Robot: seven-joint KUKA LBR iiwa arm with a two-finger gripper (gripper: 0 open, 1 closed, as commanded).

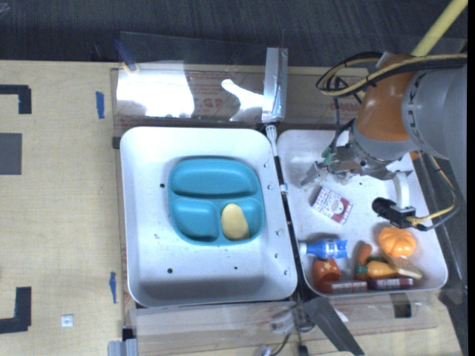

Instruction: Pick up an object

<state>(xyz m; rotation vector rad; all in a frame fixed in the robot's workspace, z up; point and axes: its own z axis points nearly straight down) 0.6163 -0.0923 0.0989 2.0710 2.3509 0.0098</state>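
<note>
Currently gripper (332,163) hangs over right bin (438,269), upper part; finger state: can't tell. Nearest obj = small sachet (331,203), approx 6 o'clock of gripper, just beside, lying flat, long axis running 11–5. Other items cluster further toward 5 o'clock.

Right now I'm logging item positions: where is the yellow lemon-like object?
The yellow object lies in the left bin, in the lower right compartment of the blue divided tray, far from the gripper over the right bin.
</note>
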